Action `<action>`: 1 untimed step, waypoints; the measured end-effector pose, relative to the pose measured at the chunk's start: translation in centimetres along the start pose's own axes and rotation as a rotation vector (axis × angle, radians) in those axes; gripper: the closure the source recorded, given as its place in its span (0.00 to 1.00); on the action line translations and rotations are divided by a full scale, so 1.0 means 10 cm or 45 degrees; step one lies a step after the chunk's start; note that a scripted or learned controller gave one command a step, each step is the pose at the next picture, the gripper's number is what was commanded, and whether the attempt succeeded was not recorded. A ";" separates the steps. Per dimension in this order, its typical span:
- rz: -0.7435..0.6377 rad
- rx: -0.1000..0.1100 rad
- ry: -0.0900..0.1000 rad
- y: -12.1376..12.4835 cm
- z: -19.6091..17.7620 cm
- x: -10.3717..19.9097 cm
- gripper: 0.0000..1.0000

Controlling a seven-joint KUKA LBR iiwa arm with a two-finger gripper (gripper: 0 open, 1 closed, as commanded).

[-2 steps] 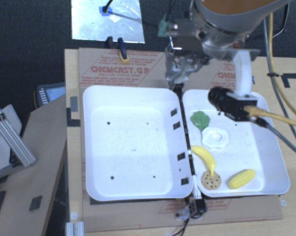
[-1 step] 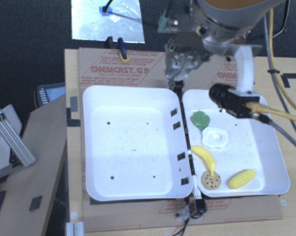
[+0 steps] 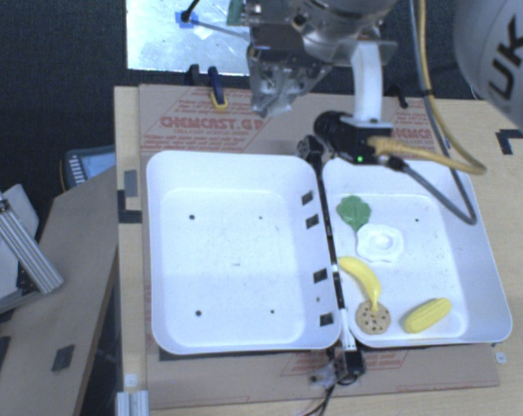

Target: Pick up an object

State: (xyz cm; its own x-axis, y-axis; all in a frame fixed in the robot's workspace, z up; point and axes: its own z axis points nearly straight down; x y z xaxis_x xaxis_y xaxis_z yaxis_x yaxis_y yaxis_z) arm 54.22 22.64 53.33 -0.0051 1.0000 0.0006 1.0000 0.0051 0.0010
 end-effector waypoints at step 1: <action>-0.003 0.001 0.001 -0.58 -0.02 0.09 1.00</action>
